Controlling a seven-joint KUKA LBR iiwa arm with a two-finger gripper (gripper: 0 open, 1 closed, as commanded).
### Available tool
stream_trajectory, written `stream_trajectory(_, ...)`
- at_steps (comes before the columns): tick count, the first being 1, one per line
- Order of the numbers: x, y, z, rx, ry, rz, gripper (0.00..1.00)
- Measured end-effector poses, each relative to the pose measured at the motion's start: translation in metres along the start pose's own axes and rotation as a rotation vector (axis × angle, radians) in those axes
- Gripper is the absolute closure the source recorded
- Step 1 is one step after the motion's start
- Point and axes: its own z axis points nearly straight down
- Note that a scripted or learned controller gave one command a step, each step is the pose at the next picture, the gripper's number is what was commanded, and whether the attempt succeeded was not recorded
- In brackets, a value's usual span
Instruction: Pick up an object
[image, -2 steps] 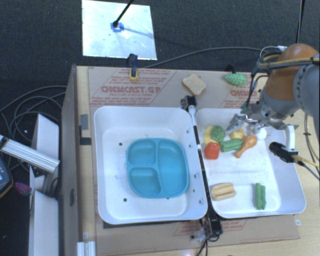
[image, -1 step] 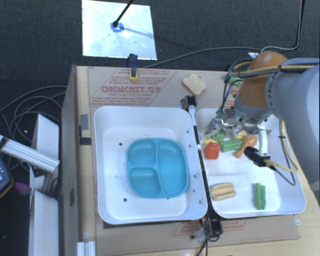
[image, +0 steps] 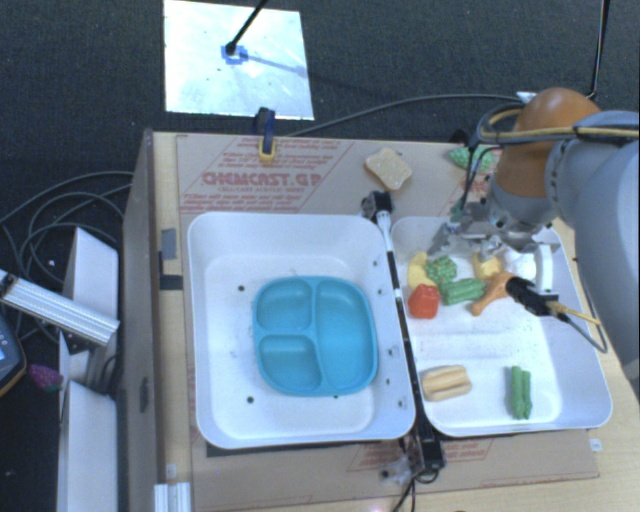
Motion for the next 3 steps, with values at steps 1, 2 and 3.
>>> stream_trajectory(1,-0.036,-0.014,-0.026,0.0,-0.001,0.0,0.0)
stream_trajectory(2,-0.018,-0.037,-0.029,0.001,0.0,0.0,0.0)
stream_trajectory(3,-0.043,0.001,-0.024,0.0,0.0,-0.002,0.0)
